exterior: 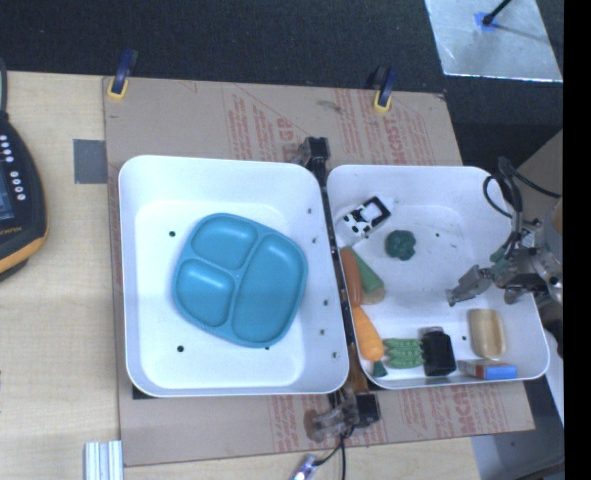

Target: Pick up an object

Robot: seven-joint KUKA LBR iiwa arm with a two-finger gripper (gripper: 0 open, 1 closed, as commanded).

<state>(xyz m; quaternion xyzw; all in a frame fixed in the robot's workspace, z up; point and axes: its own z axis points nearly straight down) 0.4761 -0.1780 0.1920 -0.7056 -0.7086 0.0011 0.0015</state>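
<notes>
The gripper (472, 286) reached in from the right and hung over the right bin (427, 180), and its two fingers looked a little apart with nothing between them. All the small things sat in that bin, so there was plenty to pick from: a tan block (486, 332) just below the gripper, a green ball (402, 245), and a carrot (367, 335) by the left wall. The left bin (143, 180) held a blue tray (240, 279), maybe as a spot for dropping things.
</notes>
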